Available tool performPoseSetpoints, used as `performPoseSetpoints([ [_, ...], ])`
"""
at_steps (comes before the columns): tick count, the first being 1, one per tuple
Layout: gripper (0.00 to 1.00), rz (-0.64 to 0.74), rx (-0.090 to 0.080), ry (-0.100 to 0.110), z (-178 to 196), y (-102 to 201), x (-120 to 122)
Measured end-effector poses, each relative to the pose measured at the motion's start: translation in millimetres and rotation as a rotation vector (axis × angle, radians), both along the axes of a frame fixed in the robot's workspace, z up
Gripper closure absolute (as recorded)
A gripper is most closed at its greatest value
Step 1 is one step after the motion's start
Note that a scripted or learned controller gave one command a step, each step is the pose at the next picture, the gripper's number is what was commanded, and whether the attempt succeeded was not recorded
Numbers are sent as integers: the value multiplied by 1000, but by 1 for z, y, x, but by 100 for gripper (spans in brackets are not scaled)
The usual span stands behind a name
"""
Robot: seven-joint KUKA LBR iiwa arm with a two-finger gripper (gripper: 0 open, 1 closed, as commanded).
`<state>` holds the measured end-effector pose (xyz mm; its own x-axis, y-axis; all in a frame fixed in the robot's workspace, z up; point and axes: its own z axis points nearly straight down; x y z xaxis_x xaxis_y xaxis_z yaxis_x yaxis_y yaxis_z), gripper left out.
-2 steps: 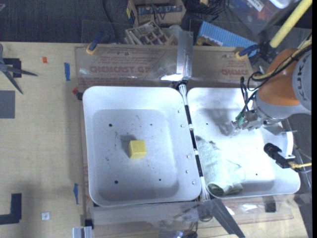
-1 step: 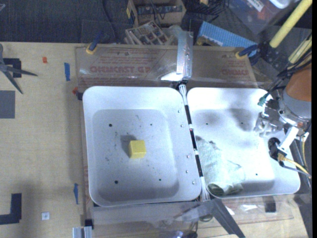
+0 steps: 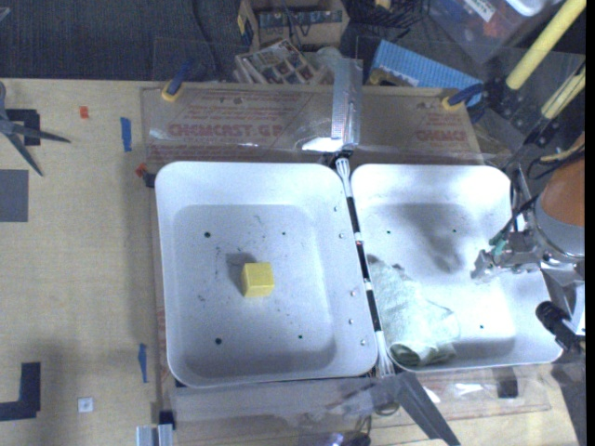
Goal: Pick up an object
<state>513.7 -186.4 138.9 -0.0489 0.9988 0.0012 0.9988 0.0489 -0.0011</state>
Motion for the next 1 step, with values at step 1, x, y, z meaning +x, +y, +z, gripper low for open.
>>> performPoseSetpoints([
  [1, 100, 158, -1, -1, 28, -38, -34],
])
